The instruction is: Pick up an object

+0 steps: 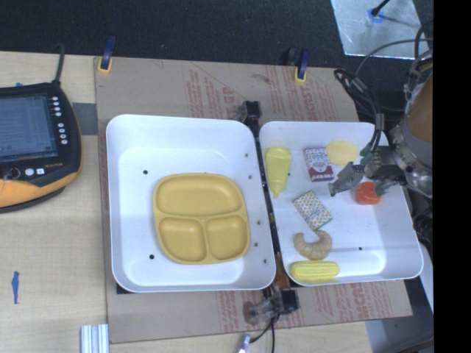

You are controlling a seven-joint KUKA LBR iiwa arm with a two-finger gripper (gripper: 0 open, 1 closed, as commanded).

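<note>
The right bin (397, 259) holds several small things: a pale yellow cone-shaped piece (276, 169), a red and white box (318, 163), a yellow round piece (341, 151), a checkered packet (313, 209), a tan croissant shape (313, 244) and a yellow corn cob (315, 271). A red-orange round object (367, 193) lies at the right side of this bin. My gripper (364, 184) hangs over that red-orange object, open, one finger to its left and one to its right. Whether the fingers touch it I cannot tell.
The left bin (125, 153) holds a yellow divided tray (200, 217). A tablet pendant (33, 142) lies on the bench at far left. Cables and the arm's body crowd the right bin's upper right corner. Clamps sit at the board's back edge.
</note>
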